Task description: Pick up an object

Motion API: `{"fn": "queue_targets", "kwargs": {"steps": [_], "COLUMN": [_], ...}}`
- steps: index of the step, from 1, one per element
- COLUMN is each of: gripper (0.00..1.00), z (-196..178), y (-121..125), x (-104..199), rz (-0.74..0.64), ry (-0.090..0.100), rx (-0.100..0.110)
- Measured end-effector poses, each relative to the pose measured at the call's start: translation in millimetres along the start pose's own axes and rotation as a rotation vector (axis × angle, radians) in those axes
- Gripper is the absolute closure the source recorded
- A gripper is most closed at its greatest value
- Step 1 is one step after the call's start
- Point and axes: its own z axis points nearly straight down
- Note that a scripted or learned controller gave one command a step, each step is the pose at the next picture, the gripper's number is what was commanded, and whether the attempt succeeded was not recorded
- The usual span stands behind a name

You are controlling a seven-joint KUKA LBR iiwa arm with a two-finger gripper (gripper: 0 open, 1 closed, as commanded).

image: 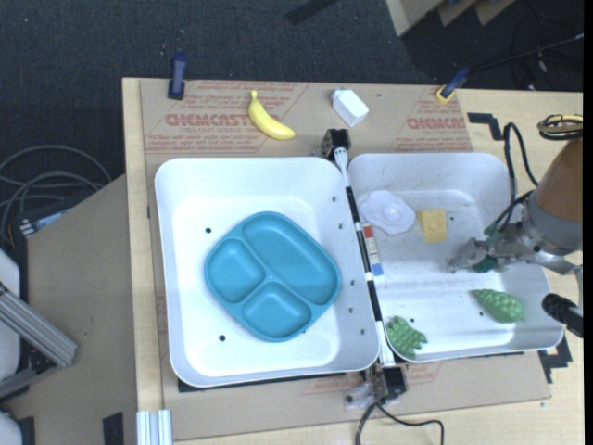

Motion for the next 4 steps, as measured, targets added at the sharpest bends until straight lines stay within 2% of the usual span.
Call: {"fn": "queue_targets", "kwargs": {"steps": [1, 2, 3, 4], "gripper": [1.00, 1.00, 1.00, 1.00], "z": [-10, -1, -1, -101], "y": [1, 61, 30, 46], "x": [-2, 86, 109, 171], "rz": [0.002, 0.000, 0.002, 0.000], "ry": [-0.005, -0.005, -0.006, -0.005], "rx": [-0.004, -0.008, -0.006, -0.006]}}
